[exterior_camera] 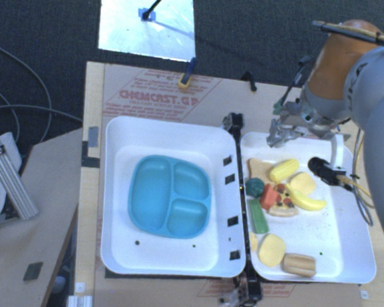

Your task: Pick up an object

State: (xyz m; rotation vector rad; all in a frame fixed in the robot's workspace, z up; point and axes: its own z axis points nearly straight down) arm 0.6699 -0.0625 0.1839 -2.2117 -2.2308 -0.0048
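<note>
My gripper (279, 138) hangs over the far left corner of the right bin (353, 264), just beyond the toy food. Nearest to it lie a tan toast slice (259, 168) and a yellow corn cob (284, 169). Further forward sit a pale yellow piece (303, 182), a banana (310, 202), a teal lump (254, 186), a red-orange piece (269, 196) and a pizza slice (284, 208). A green stick (259, 217), a yellow round piece (272, 249) and a brown bread loaf (299, 264) lie at the front. I see nothing in the gripper.
The left bin (120, 176) holds a blue divided plate (171, 196). A black ridge with clips (237, 187) separates the two bins. The grey arm with its orange band (340, 62) fills the upper right. A shiny sheet (149, 19) lies beyond the bench.
</note>
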